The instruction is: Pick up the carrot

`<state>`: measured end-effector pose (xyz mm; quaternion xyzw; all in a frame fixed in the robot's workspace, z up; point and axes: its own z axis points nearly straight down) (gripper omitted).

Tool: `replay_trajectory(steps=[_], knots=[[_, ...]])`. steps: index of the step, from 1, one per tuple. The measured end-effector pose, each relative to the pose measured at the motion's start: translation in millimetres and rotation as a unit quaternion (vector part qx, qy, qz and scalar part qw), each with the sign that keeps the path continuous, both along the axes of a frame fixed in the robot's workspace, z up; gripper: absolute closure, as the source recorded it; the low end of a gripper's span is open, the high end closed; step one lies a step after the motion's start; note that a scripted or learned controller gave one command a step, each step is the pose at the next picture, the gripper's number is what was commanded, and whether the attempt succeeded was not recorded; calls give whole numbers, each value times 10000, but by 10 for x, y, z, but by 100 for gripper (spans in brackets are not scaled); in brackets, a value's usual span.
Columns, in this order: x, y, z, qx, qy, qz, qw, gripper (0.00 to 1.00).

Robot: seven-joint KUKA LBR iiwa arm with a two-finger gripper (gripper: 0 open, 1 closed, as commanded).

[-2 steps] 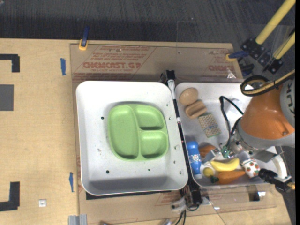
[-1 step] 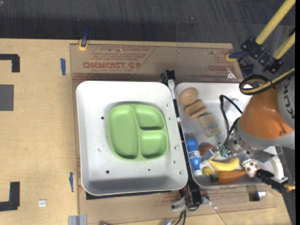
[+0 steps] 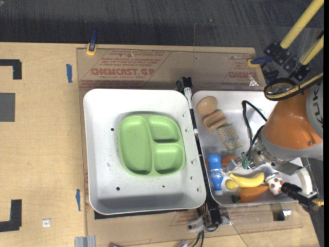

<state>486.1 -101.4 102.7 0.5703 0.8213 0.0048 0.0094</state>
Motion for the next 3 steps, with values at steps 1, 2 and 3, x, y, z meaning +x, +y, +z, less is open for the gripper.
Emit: replay_trajectory(steps=[1, 2, 3], knots=[[-12, -19, -99, 6, 32, 400, 9992, 100], [-4, -39, -109, -23, 4, 392, 9992, 0], [11, -26, -107, -42, -7, 750, 9972, 0]])
